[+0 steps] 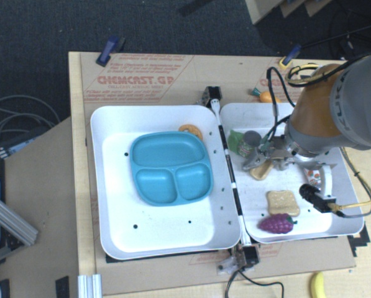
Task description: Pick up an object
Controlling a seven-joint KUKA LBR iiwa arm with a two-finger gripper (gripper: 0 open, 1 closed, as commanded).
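Right bin (350, 225), near its left wall: my claw (260, 157) down over tan piece (260, 170), grip state unreadable. Piece looks light, rigid, toy-like, probably smooth; take across narrow middle. Green item (236, 142) close beside.

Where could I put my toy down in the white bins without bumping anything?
The left bin has bare floor all around the blue tray, widest along the near edge and the left wall. The right bin is crowded: the pincer, bread slice, purple grapes and a green item fill it, leaving a small patch near the divider, left of the bread.
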